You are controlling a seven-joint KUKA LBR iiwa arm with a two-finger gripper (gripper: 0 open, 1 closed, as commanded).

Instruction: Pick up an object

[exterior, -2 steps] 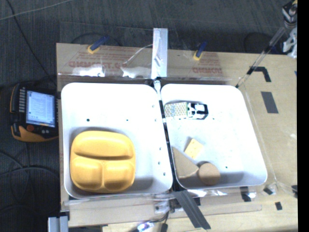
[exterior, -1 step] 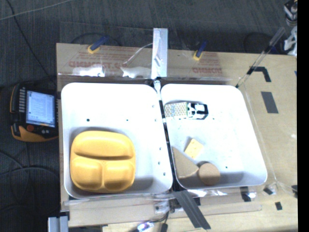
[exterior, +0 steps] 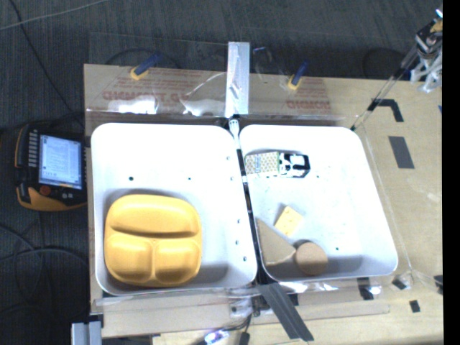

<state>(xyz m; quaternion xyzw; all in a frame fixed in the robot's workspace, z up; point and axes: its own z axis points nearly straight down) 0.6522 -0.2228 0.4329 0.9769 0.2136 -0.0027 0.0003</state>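
Jaws' state cannot be told. Candidates: yellow tray (exterior: 152,239) in left bin (exterior: 165,146); yellow block (exterior: 288,221), cork pieces (exterior: 311,256) and patterned packet (exterior: 277,164) in right bin (exterior: 345,192). Risk: cork by the wall may block the approach; flat packet may slip

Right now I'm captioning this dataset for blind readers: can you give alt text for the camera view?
Two shallow white bins sit side by side on a bench: the left bin holds a large yellow moulded tray, the right bin a small patterned packet, a yellow sponge-like block and brown rounded pieces.
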